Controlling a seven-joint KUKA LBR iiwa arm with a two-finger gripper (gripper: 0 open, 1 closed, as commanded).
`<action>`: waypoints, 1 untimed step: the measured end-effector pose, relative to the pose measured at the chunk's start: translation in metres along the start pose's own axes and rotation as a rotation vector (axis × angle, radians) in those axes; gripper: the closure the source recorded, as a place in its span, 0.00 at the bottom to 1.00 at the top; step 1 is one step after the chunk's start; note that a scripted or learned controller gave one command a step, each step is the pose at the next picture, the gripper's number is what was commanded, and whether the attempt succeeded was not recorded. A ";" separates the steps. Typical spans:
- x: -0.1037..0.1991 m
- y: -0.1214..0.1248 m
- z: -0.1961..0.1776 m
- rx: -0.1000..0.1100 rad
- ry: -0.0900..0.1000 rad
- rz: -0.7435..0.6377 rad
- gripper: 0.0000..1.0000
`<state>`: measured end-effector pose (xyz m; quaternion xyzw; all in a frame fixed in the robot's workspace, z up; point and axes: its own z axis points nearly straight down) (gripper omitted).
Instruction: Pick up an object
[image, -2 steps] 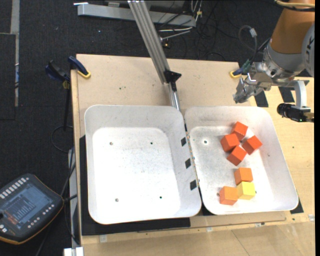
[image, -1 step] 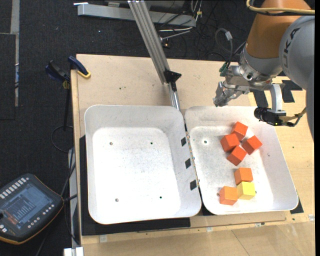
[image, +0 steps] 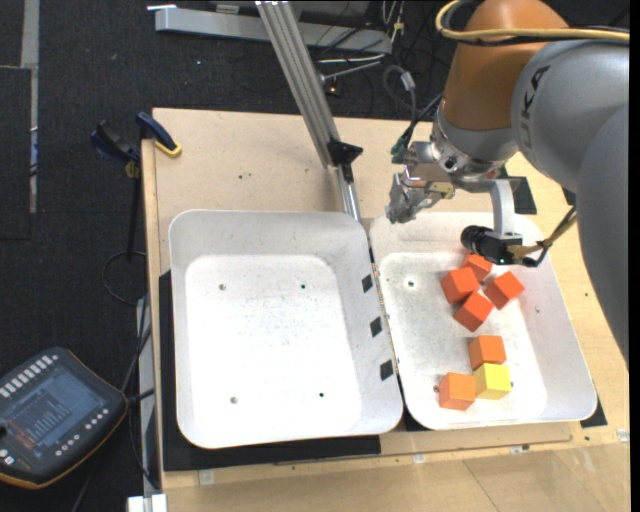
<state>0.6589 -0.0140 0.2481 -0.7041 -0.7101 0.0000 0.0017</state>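
Note:
Several blocks lie in the right bin (image: 420, 400). Red blocks (image: 474, 290) cluster near its far right side. Nearer the front are an orange block (image: 487, 351), a yellow block (image: 493, 380) and another orange block (image: 456, 391). My gripper (image: 403, 207) hangs above the far left corner of the right bin, well left of the red cluster. Nothing shows between its fingers.
The left bin (image: 200, 300) lies beside the right one. A metal pole (image: 305, 90) slants down to the bins' far junction. A blue clamp (image: 130, 140) grips the bench's far left corner. A teach pendant (image: 50, 415) rests at lower left.

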 end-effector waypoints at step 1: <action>0.064 -0.011 0.005 0.000 0.000 0.000 1.00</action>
